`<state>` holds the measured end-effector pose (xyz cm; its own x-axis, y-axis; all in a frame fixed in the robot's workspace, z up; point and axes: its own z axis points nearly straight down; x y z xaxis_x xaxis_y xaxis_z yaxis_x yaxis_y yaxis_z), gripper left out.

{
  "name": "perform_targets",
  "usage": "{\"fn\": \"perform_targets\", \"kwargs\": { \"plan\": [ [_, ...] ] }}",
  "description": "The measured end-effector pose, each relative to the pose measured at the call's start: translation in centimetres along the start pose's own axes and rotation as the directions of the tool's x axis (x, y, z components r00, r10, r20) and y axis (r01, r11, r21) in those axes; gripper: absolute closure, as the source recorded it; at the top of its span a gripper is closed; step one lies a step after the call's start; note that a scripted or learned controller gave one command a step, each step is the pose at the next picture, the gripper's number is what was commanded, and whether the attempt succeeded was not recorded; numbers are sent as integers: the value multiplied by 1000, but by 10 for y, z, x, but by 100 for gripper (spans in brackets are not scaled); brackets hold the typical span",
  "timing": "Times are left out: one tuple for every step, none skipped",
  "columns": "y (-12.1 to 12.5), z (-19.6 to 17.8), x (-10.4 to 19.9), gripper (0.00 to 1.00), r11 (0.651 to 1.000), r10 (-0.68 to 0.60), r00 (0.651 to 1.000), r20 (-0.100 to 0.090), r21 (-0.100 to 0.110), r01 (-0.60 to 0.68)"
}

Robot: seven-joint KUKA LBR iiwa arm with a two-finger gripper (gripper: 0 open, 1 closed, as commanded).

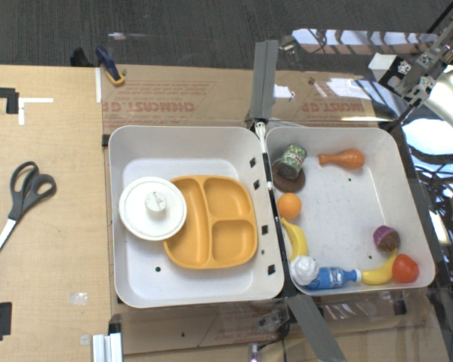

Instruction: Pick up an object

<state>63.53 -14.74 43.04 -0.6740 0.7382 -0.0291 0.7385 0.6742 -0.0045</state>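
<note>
The right bin (385, 145) holds a green can (293, 157) leaning on a brown round piece (289, 177), an orange drumstick-shaped toy (342, 158), an orange ball (289, 204), a banana (294, 238), a blue bottle with a white cap (326, 277), a purple piece (386, 237), a red tomato (405, 268) and a second small banana (377, 276). In the left bin (181, 138) an orange divided plate (215, 225) lies with a white round lid (152, 207) over its left edge. My gripper (421, 70) hangs at the top right corner, above and beyond the right bin's far corner, away from all objects.
Scissors (23, 194) lie on the wooden bench at far left. A blue clip (109, 65) sits at the cardboard sheet's far left corner. A grey bar (263, 81) runs behind the seam between the bins. Cables crowd the right side.
</note>
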Motion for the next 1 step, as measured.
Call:
{"fn": "perform_targets", "kwargs": {
  "plan": [
    [1,-9,-1,100,1000,-2,1000,4,0,2]
  ]
}}
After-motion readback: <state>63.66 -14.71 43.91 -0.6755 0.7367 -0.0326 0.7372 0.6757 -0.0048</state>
